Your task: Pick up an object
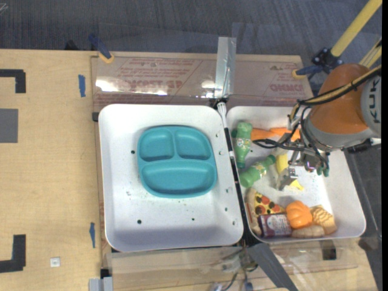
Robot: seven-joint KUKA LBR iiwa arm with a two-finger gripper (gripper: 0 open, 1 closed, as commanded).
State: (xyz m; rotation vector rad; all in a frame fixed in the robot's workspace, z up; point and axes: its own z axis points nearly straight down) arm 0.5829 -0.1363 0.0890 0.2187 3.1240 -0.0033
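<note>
My gripper [290, 176] hangs low in the right bin [350, 187], reaching in from the right under the arm's orange band. Its tip sits right over a yellow wedge [297, 186], and a second yellow piece [281, 162] lies just to the left. Nearby toys are a green bottle [243, 139], an orange carrot [270, 133] and a green vegetable [251, 175]. Closer to the front lie a pizza slice [262, 204], a purple can [276, 225], an orange pumpkin [298, 214] and a bread piece [322, 219]. Nothing visibly hangs from the gripper.
The left bin [121, 205] holds a teal divided plate [177, 160]. The two bins meet at a raised rim [231, 174]. Toys crowd the right bin's left and front parts. Bare floor lies at its right side, by the arm.
</note>
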